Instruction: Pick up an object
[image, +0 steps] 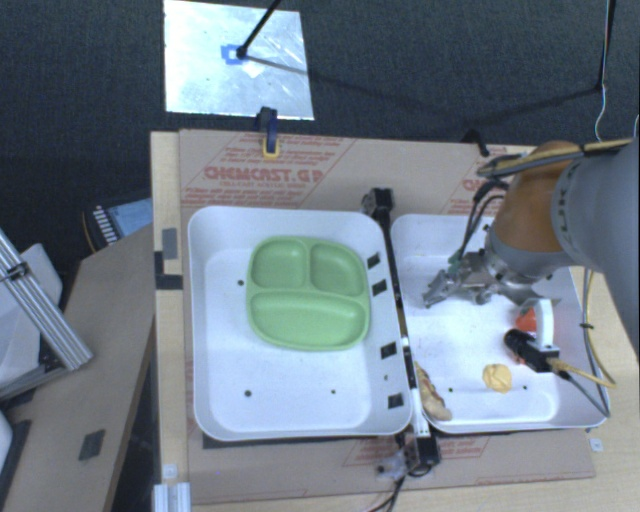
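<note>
My gripper (436, 290) hangs low over the left part of the right bin (470, 415), pointing towards the divider. It is open, with nothing between its fingers. A small yellow lump (496, 376) lies on the bin floor towards the front, to the right of and in front of the gripper. An orange-red piece (526, 322) with a white piece (545, 320) beside it lies under the wrist at the right. A tan, peanut-like thing (433, 396) rests at the bin's front left corner, against the divider.
The left bin (220, 400) holds a green divided plate (306, 293) in its middle. A black divider rail (393, 300) runs between the two bins. The arm's bulky grey and orange wrist (545, 215) overhangs the back right of the right bin.
</note>
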